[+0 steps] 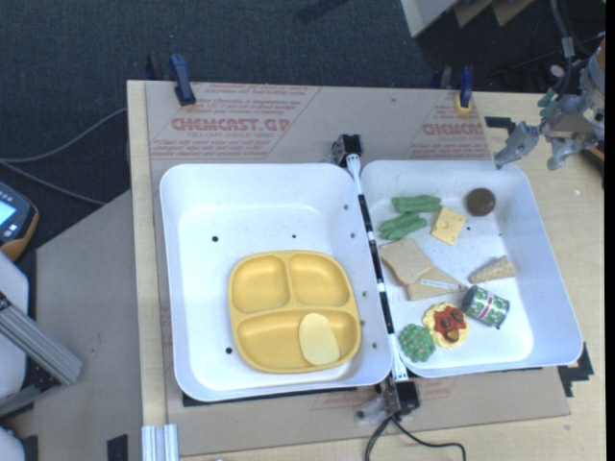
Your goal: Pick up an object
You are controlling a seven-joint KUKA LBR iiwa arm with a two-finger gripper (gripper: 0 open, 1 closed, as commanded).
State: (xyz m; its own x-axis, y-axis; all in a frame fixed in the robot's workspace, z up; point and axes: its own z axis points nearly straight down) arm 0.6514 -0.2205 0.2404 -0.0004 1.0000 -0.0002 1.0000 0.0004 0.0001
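1. The pincer point(534, 146) hangs past the right white bin's point(548, 248) far corner – fingers spread apart, gripping nothing.
2. A small green-labelled can point(486, 307) lies tilted in that bin, beside a red-and-yellow toy pizza point(448, 324).

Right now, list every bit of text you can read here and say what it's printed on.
"CHEMCAST GP": red print on the brown board under the bins, left side.
Same red print, right side: too blurred to read.
Small can: label too small to read.
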